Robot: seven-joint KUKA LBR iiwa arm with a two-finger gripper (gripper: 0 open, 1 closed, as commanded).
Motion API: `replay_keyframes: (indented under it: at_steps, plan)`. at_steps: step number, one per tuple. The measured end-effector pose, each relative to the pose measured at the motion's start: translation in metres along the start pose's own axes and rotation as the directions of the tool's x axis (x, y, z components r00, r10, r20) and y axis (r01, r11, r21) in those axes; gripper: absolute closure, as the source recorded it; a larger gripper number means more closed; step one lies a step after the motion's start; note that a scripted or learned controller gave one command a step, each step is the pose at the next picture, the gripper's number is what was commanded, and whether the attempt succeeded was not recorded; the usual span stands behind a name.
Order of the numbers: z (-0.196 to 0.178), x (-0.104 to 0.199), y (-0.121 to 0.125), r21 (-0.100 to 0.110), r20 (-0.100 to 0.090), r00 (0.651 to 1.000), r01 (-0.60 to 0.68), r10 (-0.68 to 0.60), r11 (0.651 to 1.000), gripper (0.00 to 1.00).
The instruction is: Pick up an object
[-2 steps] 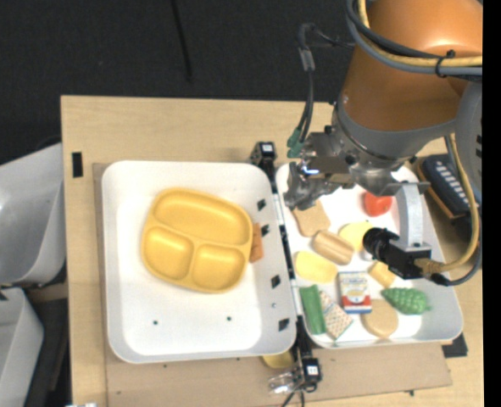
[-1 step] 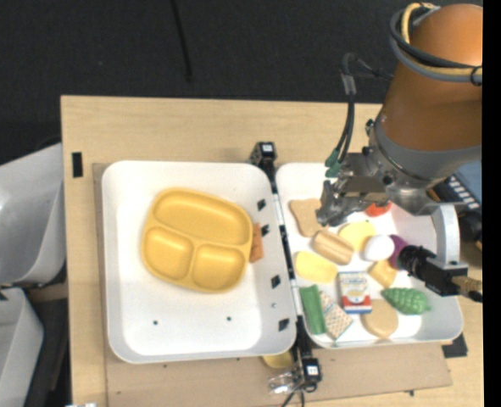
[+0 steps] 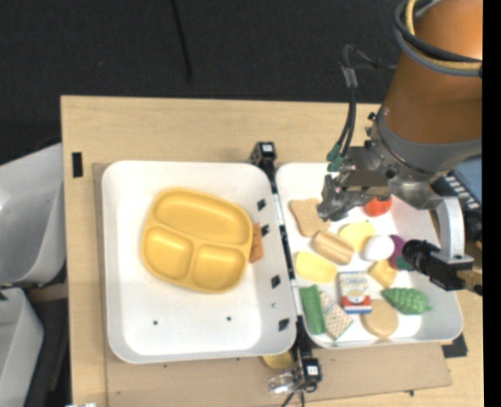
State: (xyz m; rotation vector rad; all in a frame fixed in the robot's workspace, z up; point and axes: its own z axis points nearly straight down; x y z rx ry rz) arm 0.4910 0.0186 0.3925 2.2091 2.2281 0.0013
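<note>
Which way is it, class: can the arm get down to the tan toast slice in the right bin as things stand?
Probably yes. The gripper hangs just beside the toast slice, whose top lies bare; the hot dog sits close by but not over it.

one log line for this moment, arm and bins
arm: reaching in from right | hand: low over right bin, above toast slice | grasp: cannot tell | left bin: yellow divided tray

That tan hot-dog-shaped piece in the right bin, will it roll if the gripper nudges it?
Probably. The hot-dog piece looks rounded and log-shaped, so it may roll sideways. Neighbours crowd it in the right bin, likely limiting travel. It looks like rigid, light toy plastic.
</note>
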Motion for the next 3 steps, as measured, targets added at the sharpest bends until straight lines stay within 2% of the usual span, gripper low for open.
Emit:
replay_keyframes:
  at_steps: [1,2,3]
  plan:
    - [-0.010,-0.001,0.001,-0.001,0.002,1.000,0.011,-0.011,1.000,1.00]
    - [0.069,0.026,-0.002,0.010,-0.001,1.000,-0.003,0.003,1.000,1.00]
    - [-0.012,0.017,0.000,-0.006,-0.003,1.000,-0.005,0.005,1.000,1.00]
